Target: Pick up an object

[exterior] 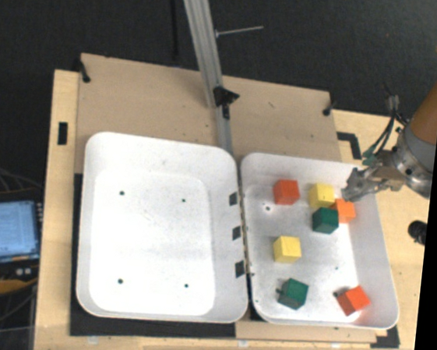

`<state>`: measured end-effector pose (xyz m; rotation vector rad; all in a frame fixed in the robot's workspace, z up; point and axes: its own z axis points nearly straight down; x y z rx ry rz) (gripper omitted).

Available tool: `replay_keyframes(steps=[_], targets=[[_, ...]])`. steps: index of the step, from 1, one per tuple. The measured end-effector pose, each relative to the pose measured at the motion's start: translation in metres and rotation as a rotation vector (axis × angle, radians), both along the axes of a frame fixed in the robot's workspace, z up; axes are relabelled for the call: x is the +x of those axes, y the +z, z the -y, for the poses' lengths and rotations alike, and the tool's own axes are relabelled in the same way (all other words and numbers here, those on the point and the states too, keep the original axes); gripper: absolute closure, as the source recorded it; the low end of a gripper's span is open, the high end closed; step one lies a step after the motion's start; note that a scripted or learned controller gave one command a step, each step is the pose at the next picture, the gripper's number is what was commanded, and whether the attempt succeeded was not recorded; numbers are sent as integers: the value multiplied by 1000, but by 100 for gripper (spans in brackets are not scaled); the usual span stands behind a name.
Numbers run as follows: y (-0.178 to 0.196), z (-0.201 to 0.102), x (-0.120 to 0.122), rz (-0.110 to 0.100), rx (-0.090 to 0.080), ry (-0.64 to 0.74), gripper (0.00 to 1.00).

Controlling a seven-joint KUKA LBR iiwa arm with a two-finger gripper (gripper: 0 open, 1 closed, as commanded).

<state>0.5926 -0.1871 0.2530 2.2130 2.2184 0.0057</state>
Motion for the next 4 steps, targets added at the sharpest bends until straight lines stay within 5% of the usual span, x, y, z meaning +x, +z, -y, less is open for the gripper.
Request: replay_keyframes(steps=[4], targets=[[-26, -194, -12, -9, 5, 4, 100]])
